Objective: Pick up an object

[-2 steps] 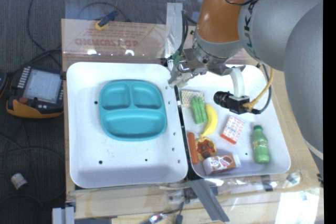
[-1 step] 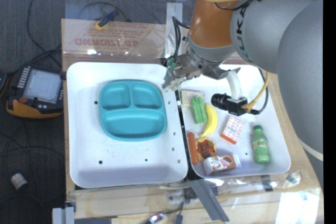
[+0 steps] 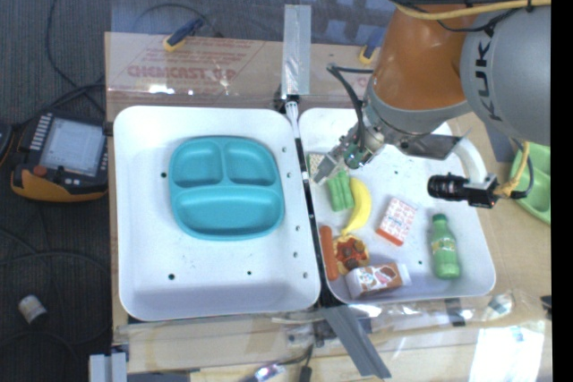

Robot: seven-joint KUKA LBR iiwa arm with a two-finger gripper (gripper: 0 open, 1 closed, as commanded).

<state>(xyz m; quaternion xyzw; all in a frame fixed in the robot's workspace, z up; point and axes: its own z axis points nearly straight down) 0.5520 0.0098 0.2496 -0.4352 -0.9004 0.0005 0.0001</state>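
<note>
In the right bin lie a green vegetable piece, a yellow banana, a white and orange box, a green bottle, an orange stick, a red and yellow toy and a small carton. My gripper hangs over the bin's upper left part, just above the green piece. Its fingers stand open, with nothing between them. The orange wrist hides the bin's back edge.
The left bin holds a blue divided plate. A black cylinder juts from the arm over the right bin. A cardboard sheet lies behind the bins, and a handheld pendant sits on the floor at left.
</note>
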